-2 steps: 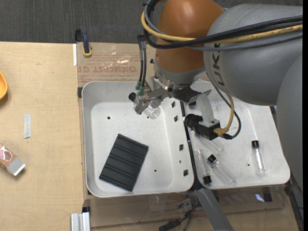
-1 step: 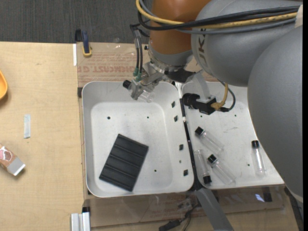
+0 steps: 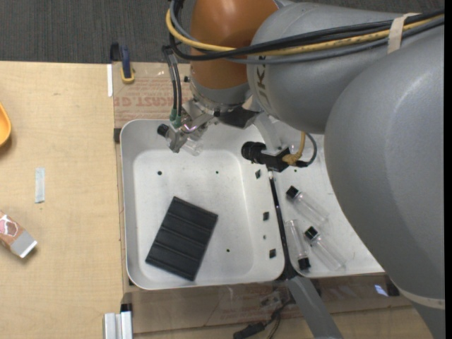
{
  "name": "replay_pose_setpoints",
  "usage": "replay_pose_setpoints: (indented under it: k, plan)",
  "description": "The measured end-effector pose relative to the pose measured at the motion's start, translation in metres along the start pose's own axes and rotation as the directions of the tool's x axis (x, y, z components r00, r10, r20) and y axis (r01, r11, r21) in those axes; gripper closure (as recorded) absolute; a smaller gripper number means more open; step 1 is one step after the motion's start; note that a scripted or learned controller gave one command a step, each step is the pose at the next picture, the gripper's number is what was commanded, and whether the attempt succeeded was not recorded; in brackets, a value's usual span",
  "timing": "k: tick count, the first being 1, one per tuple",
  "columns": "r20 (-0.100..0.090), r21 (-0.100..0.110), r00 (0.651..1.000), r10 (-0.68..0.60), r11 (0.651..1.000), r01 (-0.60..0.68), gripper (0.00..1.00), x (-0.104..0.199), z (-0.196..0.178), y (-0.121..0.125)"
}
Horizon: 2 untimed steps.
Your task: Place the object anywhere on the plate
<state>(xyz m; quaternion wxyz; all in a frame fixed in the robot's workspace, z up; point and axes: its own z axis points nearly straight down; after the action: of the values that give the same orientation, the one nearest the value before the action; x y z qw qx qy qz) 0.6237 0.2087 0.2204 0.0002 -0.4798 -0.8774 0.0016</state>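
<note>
black ridged plate (image 3: 182, 238) lies flat in left bin (image 3: 134, 189), long axis slanting toward upper right. gripper (image 3: 185, 138) hovers over bin's far edge, well apart from it; finger state: cannot tell.

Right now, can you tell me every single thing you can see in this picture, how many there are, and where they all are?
Flat black ribbed rectangular plate: one, black, lying at a slant in the near part of the left bin.
Shallow white bins: two, white, side by side; left bin, right bin.
Small clear tubes with black caps: three, clear and black, in the right bin.
Blue clamp: one, blue, at the bench's far edge.
Small grey strip: one, grey, on the tan bench to the left.
Orange thing: one, cut off by the left edge.
Robot arm: one, grey with an orange band, reaching in from the right; its gripper sits above the left bin's far edge.
</note>
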Motion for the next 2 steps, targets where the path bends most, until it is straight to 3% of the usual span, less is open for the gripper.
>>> replay_pose_setpoints:
  k: [1, 2]
  plan:
    - [0.0, -0.001, 0.994, -0.105, 0.994, 0.105, 1.0, 0.023, -0.031, -0.015]
    - [0.0, -0.001, 0.977, -0.211, 0.977, 0.211, 1.0, 0.008, 0.014, 0.006]
